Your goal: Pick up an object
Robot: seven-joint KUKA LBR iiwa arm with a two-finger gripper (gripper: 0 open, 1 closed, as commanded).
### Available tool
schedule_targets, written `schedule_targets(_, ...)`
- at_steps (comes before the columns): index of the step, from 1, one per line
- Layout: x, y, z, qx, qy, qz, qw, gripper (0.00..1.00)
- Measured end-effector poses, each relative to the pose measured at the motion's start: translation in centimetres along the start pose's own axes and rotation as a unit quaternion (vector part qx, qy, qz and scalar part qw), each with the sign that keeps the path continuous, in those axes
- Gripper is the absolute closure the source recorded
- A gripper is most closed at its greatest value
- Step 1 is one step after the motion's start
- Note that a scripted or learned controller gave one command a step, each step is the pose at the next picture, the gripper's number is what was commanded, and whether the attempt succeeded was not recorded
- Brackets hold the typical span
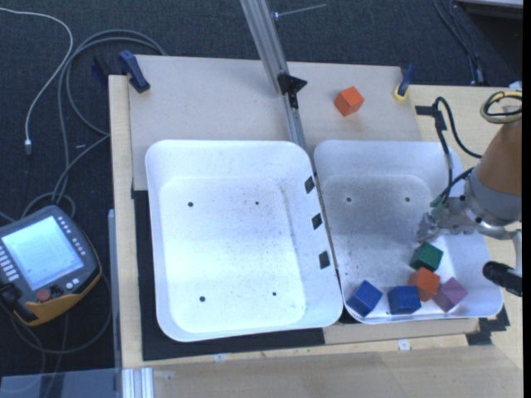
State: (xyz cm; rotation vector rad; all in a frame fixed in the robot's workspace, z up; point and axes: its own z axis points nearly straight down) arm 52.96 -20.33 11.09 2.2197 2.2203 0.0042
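So my pincer (pixel 433 232) is down in the right-hand shallow white plastic bin (pixel 373 172), near its right wall, sitting right above the small green cube (pixel 428 256). Honestly can't tell if it's clamped on anything. Along that bin's front edge, left to right: a blue cube (pixel 363 297), another blue cube (pixel 403 299), a small orange cube (pixel 426 281) touching the green one, and a purple cube (pixel 452 292). One more orange cube (pixel 349 100) sits on the table near its back edge.
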Motion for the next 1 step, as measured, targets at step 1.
schedule_targets(1,0.0,-0.03,0.07,0.0,0.0,0.0,1.0,0.0)
